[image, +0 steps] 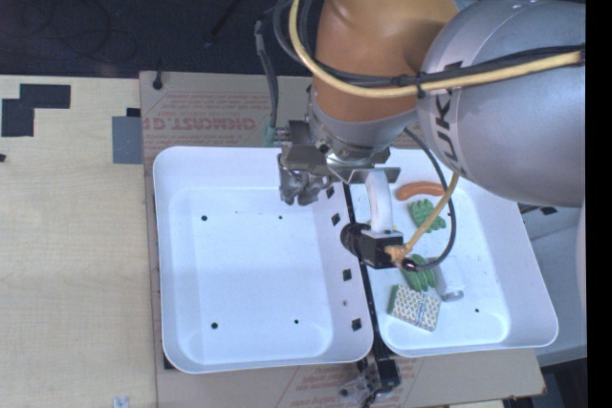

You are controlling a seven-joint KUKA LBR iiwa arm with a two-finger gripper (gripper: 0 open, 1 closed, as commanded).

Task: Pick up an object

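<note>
Over left bin (pixel 249 272), at its far right side, hovers w/ gripper (pixel 304 179) state impossible to tell, nothing visibly held, so risks grabbing air on descent, w/ candidate objs (orange piece (pixel 421 190), green bits (pixel 427 217), patterned packet (pixel 416 308)) all lying in right bin (pixel 492 287), apart from it.

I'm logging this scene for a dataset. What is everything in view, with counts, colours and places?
bins: two, white, side by side on the cardboard
cardboard sheet: one, brown, under the bins
bench: one, pale wood, left of the bins
orange stick: one, orange, far end of the right bin
green pieces: two, green, middle of the right bin
patterned packet: one, white with dots, near end of the right bin
arm: one, grey and orange, reaching in from the right
gripper: one, dark grey, above the left bin's far right corner
</note>
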